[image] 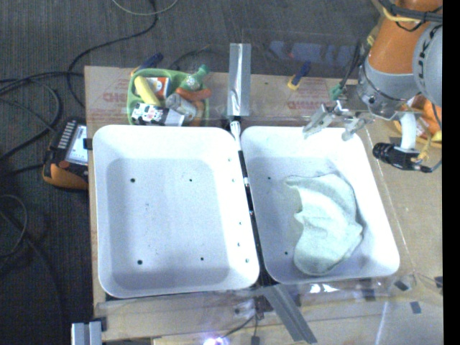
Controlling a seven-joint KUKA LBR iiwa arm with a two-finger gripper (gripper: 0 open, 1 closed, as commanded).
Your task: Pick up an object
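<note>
Nothing picked up yet: the grab is all still to do.
So far the claw hangs with its fingers spread and nothing between them, above the far rim of the right bin. The pale cloth lies crumpled on that bin's floor, nearer the front, well apart from the claw; reaching, closing and lifting remain.

This looks like a robotics lab: a grey and orange robot arm reaches over two shallow white plastic bins on a cardboard-covered bench, with black cables on the dark carpet floor.
</note>
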